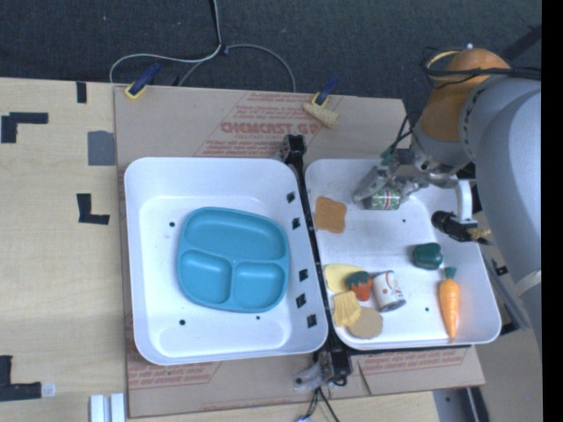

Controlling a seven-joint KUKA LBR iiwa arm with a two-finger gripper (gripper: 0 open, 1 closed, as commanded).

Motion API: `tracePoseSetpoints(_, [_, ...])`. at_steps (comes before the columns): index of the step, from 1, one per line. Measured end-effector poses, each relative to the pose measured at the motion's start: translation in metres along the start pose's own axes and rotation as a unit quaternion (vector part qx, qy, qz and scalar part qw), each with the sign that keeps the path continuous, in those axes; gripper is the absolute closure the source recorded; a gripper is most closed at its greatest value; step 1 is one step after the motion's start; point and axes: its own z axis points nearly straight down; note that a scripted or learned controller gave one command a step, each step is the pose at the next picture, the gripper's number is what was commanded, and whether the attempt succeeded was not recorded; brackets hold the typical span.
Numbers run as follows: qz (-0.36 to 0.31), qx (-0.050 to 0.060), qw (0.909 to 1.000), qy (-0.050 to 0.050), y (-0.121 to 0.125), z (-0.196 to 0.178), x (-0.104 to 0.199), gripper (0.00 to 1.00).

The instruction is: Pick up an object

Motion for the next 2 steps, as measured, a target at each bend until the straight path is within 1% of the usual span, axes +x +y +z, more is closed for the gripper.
tracePoseSetpoints(1, [0.002,0.001,1.0000,-0.001,-0.001,-0.016,-0.003,1.00])
tracePoseSetpoints(2, [0.000,0.001,1.0000,0.001,-0.026,-0.044,0.076,1.00])
